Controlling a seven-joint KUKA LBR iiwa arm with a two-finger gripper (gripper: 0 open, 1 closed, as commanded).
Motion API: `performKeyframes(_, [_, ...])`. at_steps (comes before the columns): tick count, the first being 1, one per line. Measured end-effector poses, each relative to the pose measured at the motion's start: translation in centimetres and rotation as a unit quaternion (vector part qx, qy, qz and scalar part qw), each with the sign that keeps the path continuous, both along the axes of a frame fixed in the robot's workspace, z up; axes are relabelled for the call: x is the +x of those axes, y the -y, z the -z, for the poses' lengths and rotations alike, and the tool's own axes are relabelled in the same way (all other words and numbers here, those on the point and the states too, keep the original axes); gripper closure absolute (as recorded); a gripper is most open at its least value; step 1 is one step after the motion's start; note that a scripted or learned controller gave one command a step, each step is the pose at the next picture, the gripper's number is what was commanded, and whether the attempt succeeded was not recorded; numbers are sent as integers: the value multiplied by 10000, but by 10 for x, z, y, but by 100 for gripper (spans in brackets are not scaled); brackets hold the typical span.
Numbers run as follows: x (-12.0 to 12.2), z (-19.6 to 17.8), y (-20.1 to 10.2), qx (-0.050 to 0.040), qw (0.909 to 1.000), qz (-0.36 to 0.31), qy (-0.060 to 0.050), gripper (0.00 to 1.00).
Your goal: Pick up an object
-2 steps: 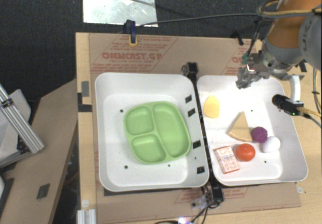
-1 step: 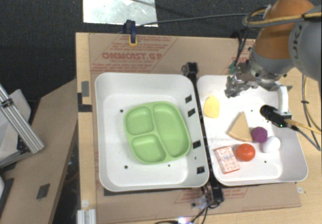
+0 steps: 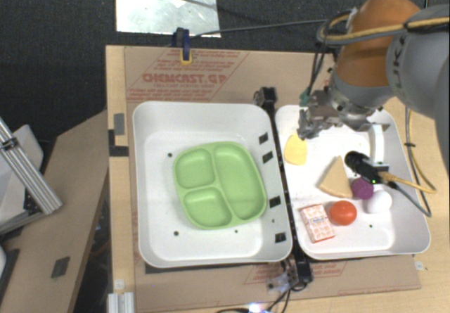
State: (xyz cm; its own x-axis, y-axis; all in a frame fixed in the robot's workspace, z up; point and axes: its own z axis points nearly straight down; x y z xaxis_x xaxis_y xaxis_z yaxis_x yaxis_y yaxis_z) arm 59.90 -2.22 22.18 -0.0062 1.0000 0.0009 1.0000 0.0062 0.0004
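Observation:
My gripper [image 3: 305,129] hangs over the back left corner of the right bin [image 3: 408,234], just above a small yellow object [image 3: 296,150] lying by the bin's left wall. Nothing can be seen held in it. Further forward in the same bin lie a tan wedge [image 3: 335,180], a red round fruit [image 3: 342,212], a purple piece [image 3: 363,188], a white egg-like piece [image 3: 380,201] and a small red and white box [image 3: 317,223].
The left bin [image 3: 151,136] holds a green divided tray [image 3: 218,183] in its middle. The grey arm with its orange band [image 3: 376,23] reaches in from the upper right, over the back of the right bin. Black clips sit along the divider between the bins.

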Motion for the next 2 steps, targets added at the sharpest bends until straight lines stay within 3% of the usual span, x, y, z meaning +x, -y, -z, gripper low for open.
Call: performKeyframes(2, [-45, -4, -90, 1, 10000, -7, -5, 100])
